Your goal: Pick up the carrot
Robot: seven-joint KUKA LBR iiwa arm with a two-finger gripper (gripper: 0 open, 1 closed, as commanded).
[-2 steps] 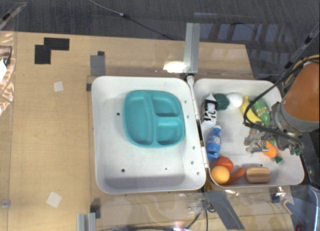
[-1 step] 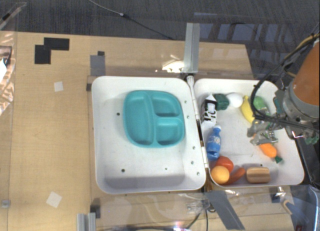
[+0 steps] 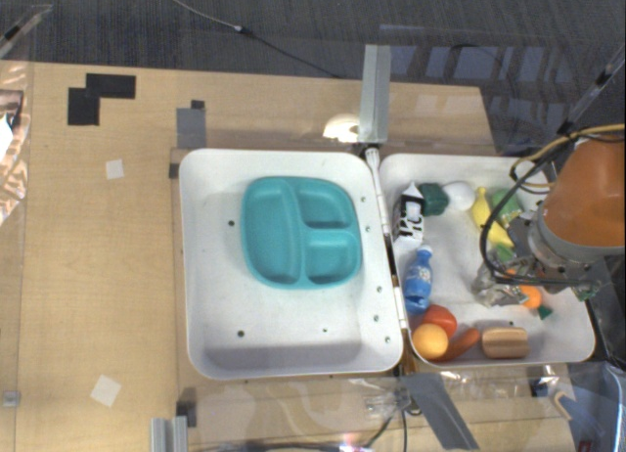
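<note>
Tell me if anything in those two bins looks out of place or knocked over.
Nothing looks spilled or broken. The blue bottle and the black and white bottle lie on their sides in the right bin. The teal divided plate sits flat in the left bin.

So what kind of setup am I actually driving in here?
Most likely a robot lab's pick-and-place bench: two shallow white bins side by side on a wooden bench, a teal divided plastic plate in one, toy foods like a yellow banana in the other.
</note>
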